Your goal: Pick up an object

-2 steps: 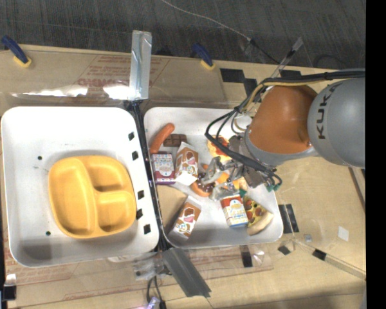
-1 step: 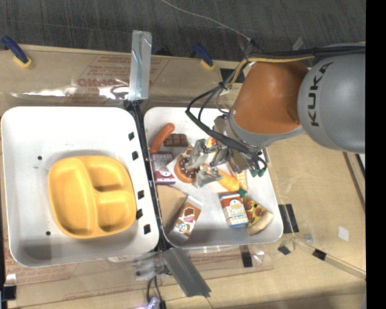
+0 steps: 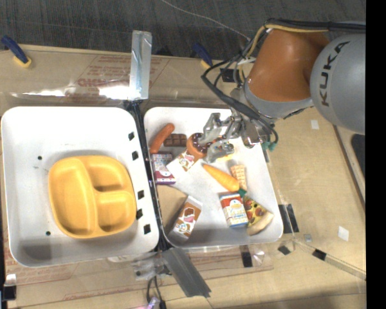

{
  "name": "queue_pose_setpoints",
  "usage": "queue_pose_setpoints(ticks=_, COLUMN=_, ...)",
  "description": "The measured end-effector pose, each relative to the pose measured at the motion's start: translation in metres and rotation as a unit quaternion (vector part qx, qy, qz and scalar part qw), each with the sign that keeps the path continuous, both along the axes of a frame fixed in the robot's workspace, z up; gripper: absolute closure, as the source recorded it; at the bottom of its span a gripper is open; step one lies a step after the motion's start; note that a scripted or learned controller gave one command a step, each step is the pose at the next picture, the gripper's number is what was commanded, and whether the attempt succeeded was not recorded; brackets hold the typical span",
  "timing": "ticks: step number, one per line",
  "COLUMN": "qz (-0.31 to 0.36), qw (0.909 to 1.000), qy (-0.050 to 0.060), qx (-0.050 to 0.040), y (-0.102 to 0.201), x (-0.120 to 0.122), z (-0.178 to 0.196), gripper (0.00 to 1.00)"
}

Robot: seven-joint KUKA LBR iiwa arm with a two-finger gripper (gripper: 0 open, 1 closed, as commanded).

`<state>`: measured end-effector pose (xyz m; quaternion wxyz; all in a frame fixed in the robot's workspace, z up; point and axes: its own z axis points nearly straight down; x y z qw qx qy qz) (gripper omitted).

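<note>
My gripper (image 3: 216,137) hangs low over the upper middle of the right bin (image 3: 270,179), on the grey arm with the orange band (image 3: 283,63). It sits just right of a brown ring-shaped toy (image 3: 193,147) and above an orange carrot (image 3: 220,176). Whether it touches either of them is unclear. A red sausage (image 3: 161,137) and a dark chocolate bar (image 3: 175,140) lie to its left.
The right bin also holds a waffle piece (image 3: 238,172), a small red carton (image 3: 233,210), a pizza slice (image 3: 259,216), a brown wedge (image 3: 170,201), another carton (image 3: 188,218) and a purple packet (image 3: 162,169). A yellow divided tray (image 3: 92,194) lies in the left bin (image 3: 19,134).
</note>
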<state>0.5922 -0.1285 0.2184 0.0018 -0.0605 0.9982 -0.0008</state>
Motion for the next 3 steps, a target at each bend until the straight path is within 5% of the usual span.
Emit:
queue_pose_setpoints(ticks=1, qz=-0.055, qw=0.9985, qy=-0.001, qx=-0.0007, y=-0.027, x=0.066, z=0.049, gripper=1.0)
queue_pose_setpoints(ticks=2, qz=-0.053, qw=0.9986, qy=-0.002, qx=-0.0009, y=-0.025, x=0.067, z=0.06, gripper=1.0)
queue_pose_setpoints(ticks=3, qz=-0.162, qw=0.9868, qy=-0.001, qx=0.0001, y=-0.018, x=0.065, z=0.081, gripper=1.0)
